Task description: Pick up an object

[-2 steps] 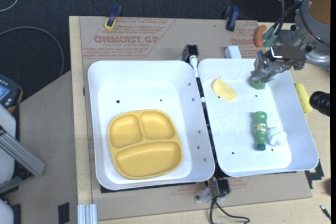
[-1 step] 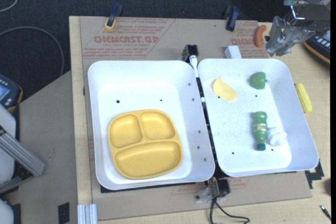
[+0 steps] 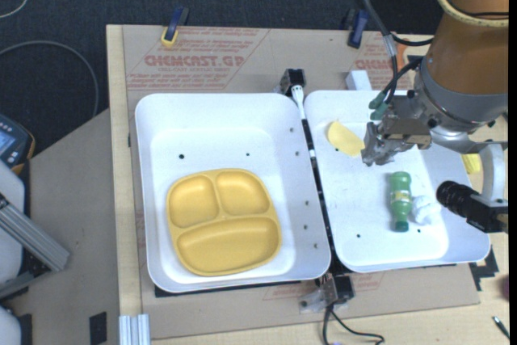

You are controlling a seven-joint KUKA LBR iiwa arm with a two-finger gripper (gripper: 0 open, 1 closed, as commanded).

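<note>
In the right bin a small yellow curved piece lies near the back left. A green bottle lies lengthwise near the middle, and a small white object rests against its right side. My gripper hangs over the right bin, just right of the yellow piece and just up and left of the bottle's top end. I see nothing held in it. The left bin holds a yellow divided plate.
The grey arm with its orange band comes in from the upper right and covers the right bin's back right corner. A black cylinder juts over the bin's right edge. Clamps and a black bracket sit on the cardboard behind the bins.
</note>
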